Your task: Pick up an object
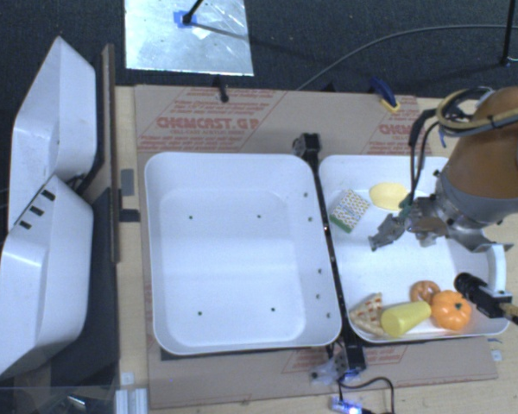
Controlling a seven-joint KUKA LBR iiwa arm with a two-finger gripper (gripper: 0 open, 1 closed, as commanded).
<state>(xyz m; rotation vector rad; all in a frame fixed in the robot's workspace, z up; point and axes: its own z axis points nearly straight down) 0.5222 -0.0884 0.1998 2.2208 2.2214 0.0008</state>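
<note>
Camera view showed the arm [492, 158] reaching over the right bin [350, 166], its gripper [388, 231] low above the bin floor; whether the fingers were open or closed could not be told. Near it lay a patterned box [349, 209] and a pale yellow disc [387, 195]. An orange [451, 310], yellow block [404, 317] and pizza slice [369, 313] sat along the front wall.
</note>
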